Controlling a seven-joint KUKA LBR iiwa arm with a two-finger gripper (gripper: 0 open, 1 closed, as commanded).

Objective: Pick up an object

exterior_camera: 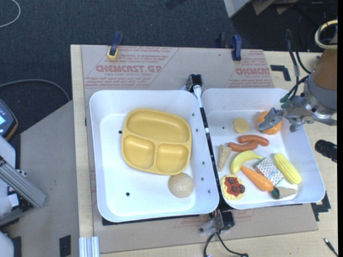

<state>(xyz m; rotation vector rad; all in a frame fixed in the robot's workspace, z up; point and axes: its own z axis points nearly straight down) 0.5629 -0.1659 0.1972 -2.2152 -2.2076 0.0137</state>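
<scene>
My gripper (283,119) hangs over the far right part of the right bin (305,143), its two fingers spread apart and open. A small orange piece (269,125) lies in the bin right under the left fingertip (271,115); I see nothing between the fingers. Toward the near side of this bin lie a red sausage (251,141), a banana (244,159), a carrot (257,178), a corn cob (286,167), a checked packet (269,170), a small pizza (233,187), a pale cone (223,155) and a pale yellow disc (241,125).
The left bin (104,143) holds a yellow divided plate (157,142) and a beige ball (181,185) by its near edge. A black divider rail (204,130) runs between the bins. Clamps (236,47) stand at the bench's far edge.
</scene>
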